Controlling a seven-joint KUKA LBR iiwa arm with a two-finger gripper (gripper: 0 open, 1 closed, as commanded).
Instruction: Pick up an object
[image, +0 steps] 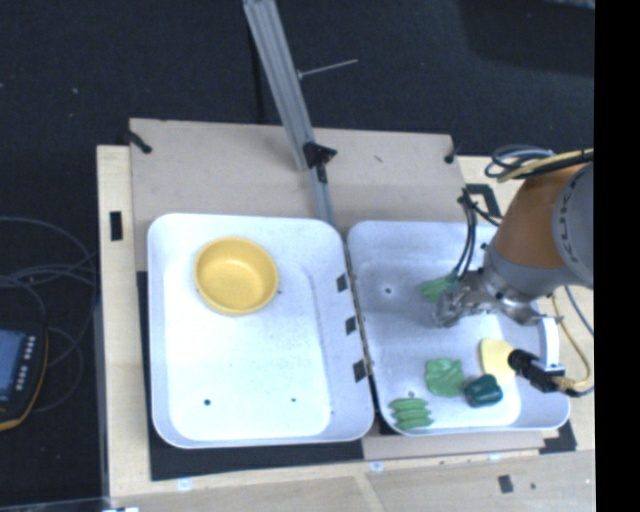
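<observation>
The most likely target is judged to be the small light green object (435, 290), which lies on the floor of the right bin (400, 250) near its middle and is partly covered by the end effector (447, 310). The end effector is lowered into the bin just beside this object, apparently touching it, presumably so that a grasp can be attempted from above; whether it is released or clenched cannot be told, and no object is seen to be held. Four further candidates are grouped near the front of the same bin: a green lumpy object (443, 377), a ribbed green object (409, 410) against the front wall, a dark teal object (483, 391) and a pale yellow object (495, 353) touching it. These are well apart from the target, so little interference is expected. In the left bin (240, 400) a yellow bowl (236, 275) is set upright, out of the arm's present reach. Both bins are carried side by side on the worktop (390, 165).
</observation>
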